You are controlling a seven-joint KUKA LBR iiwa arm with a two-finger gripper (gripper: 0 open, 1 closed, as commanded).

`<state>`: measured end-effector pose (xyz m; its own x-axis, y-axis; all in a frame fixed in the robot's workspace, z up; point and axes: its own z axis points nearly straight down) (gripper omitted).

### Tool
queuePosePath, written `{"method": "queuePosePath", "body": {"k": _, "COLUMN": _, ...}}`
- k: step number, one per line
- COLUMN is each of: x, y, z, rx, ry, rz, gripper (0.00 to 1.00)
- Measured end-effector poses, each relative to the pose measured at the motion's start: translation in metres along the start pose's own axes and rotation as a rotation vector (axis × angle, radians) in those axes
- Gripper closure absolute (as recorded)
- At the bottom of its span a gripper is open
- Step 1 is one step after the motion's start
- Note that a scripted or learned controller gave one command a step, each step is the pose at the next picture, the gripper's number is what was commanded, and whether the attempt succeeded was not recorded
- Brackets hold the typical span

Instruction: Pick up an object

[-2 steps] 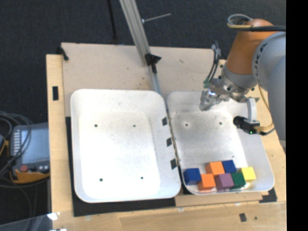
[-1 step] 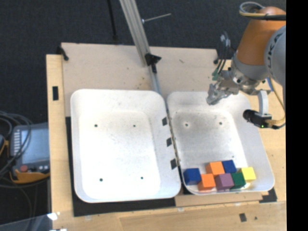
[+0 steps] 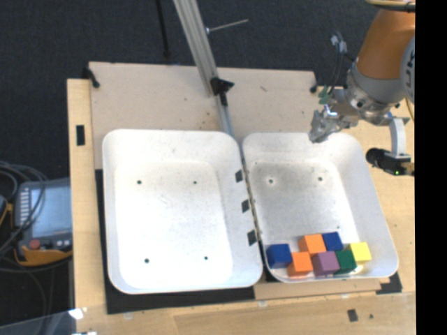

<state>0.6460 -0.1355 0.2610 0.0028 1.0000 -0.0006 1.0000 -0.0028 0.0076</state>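
Jaws (image 3: 320, 132) hover over right bin (image 3: 363, 187) far rim; open or shut, cannot tell. Blocks (image 3: 318, 255) clustered at near edge, touching (tight pack). Likely light, rigid, smooth-faced; grip yellow block (image 3: 360, 250) at outer flat sides.
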Motion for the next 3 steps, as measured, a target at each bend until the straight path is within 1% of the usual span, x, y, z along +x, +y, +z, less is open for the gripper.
{"method": "queuePosePath", "body": {"k": 1, "x": 0.049, "y": -0.020, "z": 0.013, "rx": 0.007, "ry": 0.000, "rz": -0.008, "gripper": 1.00}}
{"method": "queuePosePath", "body": {"k": 2, "x": 0.099, "y": -0.041, "z": 0.024, "rx": 0.008, "ry": 0.001, "rz": -0.008, "gripper": 1.00}}
{"method": "queuePosePath", "body": {"k": 3, "x": 0.156, "y": -0.063, "z": 0.028, "rx": 0.008, "ry": 0.002, "rz": -0.010, "gripper": 1.00}}
